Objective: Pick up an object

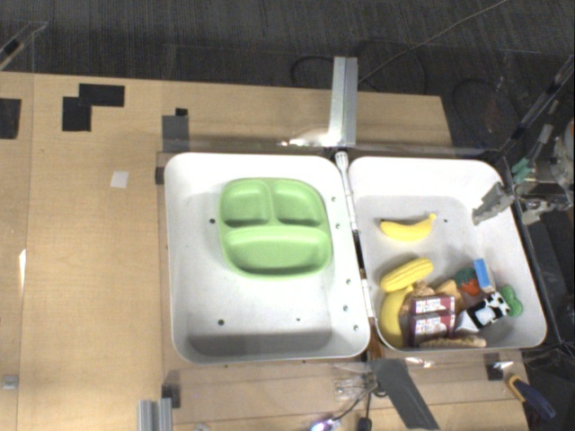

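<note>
The right bin (431, 173) holds a small yellow banana (407, 228) near its middle. Toward its front lies a pile: a yellow corn cob (406, 272), a yellow rounded piece (392, 312), a dark brown can with a red label (433, 318), a blue block (482, 274), a green piece (508, 294) and a black-and-white toy (492, 311). My gripper (492, 206) hangs at the bin's right rim, above and to the right of the banana and apart from every object. Nothing shows in its grasp.
The left bin (193, 241) bears a green divided plate (272, 224). A metal post (344, 97) rises behind the seam between the bins. Cables and dark frame parts (539, 124) crowd the right side beside the arm.
</note>
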Robot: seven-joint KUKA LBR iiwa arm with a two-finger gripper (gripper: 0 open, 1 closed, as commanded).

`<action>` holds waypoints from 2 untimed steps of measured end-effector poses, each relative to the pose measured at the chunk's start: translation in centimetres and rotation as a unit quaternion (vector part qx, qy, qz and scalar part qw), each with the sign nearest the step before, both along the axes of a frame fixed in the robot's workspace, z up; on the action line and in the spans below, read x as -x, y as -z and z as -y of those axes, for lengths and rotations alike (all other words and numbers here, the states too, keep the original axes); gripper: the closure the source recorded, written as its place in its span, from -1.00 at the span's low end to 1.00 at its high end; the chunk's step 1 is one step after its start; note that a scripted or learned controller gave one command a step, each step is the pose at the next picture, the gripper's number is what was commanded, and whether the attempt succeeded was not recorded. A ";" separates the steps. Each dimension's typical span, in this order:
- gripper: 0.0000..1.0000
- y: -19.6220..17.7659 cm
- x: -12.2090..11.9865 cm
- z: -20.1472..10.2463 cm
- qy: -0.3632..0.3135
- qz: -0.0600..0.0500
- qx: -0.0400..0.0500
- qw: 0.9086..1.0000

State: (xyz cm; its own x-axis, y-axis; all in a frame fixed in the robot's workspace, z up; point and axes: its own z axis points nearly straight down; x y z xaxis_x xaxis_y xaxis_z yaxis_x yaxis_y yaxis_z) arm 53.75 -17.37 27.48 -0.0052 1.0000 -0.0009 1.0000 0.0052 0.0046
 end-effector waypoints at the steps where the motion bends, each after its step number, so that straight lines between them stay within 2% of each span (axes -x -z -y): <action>1: -1.00 15.6 0.7 -5.2 -0.050 -0.001 0.000 0.999; 2: -1.00 18.3 -0.6 -8.0 -0.159 0.005 0.002 0.987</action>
State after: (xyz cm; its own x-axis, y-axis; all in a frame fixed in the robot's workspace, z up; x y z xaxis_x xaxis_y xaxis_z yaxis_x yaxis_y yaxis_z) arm 54.30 -9.33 9.15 -0.3188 0.9478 -0.0067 0.9477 0.3188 0.0141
